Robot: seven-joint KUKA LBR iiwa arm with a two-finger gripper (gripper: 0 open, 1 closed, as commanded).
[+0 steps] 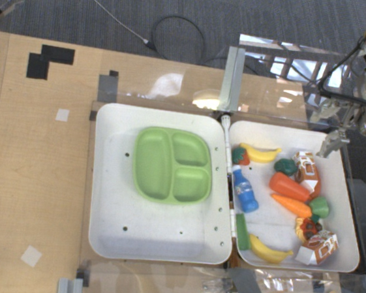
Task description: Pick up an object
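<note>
Wooden bench (28, 177): pale boards carrying two shallow white bins side by side, with a black cable (176, 33) looped on the grey floor beyond
Left bin (104, 232): holds one green divided plate (172, 166), lying flat near the middle, three compartments, nothing in them
Right bin (348, 256): crowded with toy food and small packs
Back of right bin: a yellow banana (259, 152) beside a small red and green piece (240, 156) close to the wall shared with the other bin
Blue bottle (244, 191): lies along the shared wall, white cap toward the back
Carrots: two orange ones, the bigger carrot (290, 187) above the thinner carrot (292, 205), both slanting toward a green top (320, 206)
Cartons: one small carton (307, 167) near the far right corner, another carton (320, 244) at the near right corner
Front of right bin: a second banana (267, 249) curving along the near wall, a green stick (242, 231) just beside it
Arm: comes in from the right, over the far right corner of the right bin
Pincer (333, 141): hangs above that far corner, near the small carton, apart from the things; from where I stand I cannot tell whether it is open or closed, and nothing is seen in it
</note>
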